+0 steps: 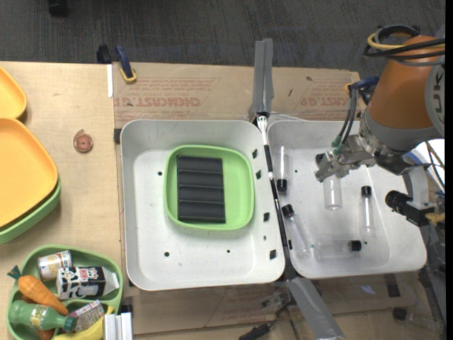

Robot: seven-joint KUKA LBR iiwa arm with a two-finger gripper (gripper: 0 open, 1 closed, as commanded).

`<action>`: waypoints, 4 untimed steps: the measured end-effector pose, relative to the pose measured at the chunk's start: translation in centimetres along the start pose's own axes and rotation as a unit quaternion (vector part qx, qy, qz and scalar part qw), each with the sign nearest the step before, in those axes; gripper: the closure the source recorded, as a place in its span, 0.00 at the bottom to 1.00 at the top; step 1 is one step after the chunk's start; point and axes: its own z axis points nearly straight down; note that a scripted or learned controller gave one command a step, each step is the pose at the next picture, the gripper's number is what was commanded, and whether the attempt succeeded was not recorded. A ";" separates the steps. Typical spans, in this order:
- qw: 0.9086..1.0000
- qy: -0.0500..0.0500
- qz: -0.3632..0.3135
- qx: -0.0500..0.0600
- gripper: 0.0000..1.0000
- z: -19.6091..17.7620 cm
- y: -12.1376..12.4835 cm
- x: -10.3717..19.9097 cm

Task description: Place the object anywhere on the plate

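A green square plate (pixel 243 163) lies in the left white bin (pixel 141 211), and a dark ridged block (pixel 200 188) rests on its middle. The right bin (pixel 396 261) holds several clear tubes with black caps: one tube (pixel 366 210) is right of centre, one tube (pixel 281 167) lies by the left wall, and another tube (pixel 330 247) lies along the front. My gripper (pixel 331 170) hangs over the right bin's middle. A short clear tube (pixel 333 194) sits directly below it, but I cannot tell whether they touch.
Stacked yellow and green dishes (pixel 21 183) sit at the far left of the bench. A green bowl (pixel 56 296) of toy food is at the front left. A small pink disc (pixel 83 142) and a clamp (pixel 125 66) lie behind the bins.
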 end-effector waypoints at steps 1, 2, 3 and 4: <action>1.000 0.000 0.017 0.000 1.00 1.4 0.0 8.0; 1.000 0.000 0.017 0.000 0.00 1.4 0.0 8.0; 1.000 -0.001 -0.001 -0.001 0.00 1.3 0.8 13.4; 1.000 -0.001 0.012 0.000 0.00 1.3 1.7 12.3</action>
